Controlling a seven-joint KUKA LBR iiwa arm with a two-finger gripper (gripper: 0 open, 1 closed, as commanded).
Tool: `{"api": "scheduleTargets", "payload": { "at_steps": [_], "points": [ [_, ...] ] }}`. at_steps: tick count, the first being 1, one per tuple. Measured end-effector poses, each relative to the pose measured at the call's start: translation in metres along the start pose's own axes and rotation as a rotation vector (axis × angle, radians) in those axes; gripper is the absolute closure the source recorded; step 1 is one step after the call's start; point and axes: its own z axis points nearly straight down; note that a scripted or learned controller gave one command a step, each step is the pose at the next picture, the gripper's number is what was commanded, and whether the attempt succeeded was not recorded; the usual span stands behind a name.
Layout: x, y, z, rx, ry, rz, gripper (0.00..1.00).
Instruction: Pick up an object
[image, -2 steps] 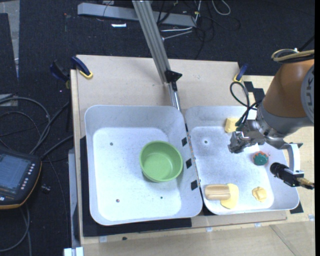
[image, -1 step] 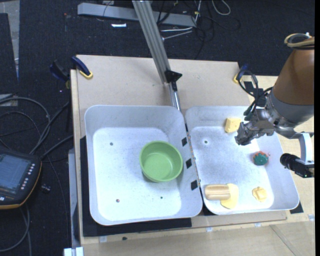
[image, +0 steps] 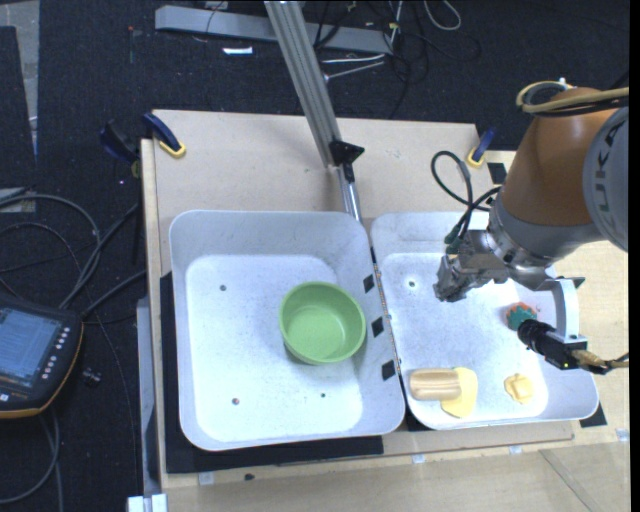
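My gripper (image: 447, 289) hangs over the right bin (image: 400, 232), near its middle and towards the far side. The fingers point down and blur into dark metal. Nothing shows between them. In the right bin's near part lies a tan block (image: 433, 384) resting against a yellow piece (image: 462, 396). A small yellow object (image: 518, 387) sits near the right corner. A teal and orange object (image: 520, 316) lies by the bin's right wall, partly behind the arm's fittings. The left bin (image: 200, 240) holds a green bowl (image: 322, 322), upright near its right side.
The grey arm with its orange band (image: 560, 130) reaches in from the right above the right bin's far corner. A slanted metal post (image: 315, 90) rises behind the bins. Black clips sit on the divide between the bins. A handheld pendant (image: 30, 355) lies left of the bench.
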Motion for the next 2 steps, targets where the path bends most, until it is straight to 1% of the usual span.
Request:
{"api": "scheduleTargets", "payload": {
  "at_steps": [2],
  "points": [
    [0.089,-0.027,0.008,0.0,0.0,0.0,1.0]
  ]
}}
